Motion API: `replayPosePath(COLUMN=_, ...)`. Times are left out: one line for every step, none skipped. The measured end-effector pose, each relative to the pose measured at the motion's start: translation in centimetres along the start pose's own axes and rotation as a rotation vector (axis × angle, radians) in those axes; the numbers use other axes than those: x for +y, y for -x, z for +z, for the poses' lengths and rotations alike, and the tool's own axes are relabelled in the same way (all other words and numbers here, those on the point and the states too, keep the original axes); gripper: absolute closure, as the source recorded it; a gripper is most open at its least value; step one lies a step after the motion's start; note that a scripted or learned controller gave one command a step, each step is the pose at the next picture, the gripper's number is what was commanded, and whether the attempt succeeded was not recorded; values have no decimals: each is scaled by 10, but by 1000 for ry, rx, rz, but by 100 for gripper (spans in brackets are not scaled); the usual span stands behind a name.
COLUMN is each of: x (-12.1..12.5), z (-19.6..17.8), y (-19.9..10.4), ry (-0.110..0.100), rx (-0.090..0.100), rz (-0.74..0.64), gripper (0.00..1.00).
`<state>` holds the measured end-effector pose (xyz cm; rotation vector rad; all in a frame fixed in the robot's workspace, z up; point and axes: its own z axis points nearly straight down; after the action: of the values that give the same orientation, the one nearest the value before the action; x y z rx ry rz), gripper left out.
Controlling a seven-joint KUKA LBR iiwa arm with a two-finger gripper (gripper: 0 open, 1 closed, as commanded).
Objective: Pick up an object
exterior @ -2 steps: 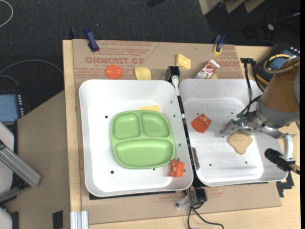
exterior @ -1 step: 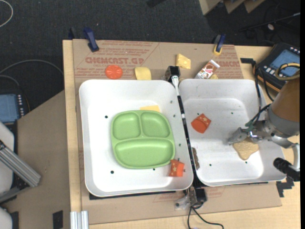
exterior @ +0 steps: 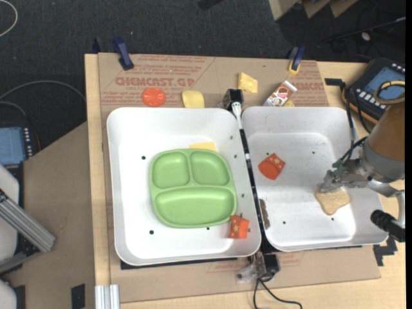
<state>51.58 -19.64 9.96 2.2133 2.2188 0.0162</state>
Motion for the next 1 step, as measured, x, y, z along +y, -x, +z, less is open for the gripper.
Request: replayPosePath(x=-37, z=-47, y=-1, ry=-13, rx=-2, rz=4, gripper=100)
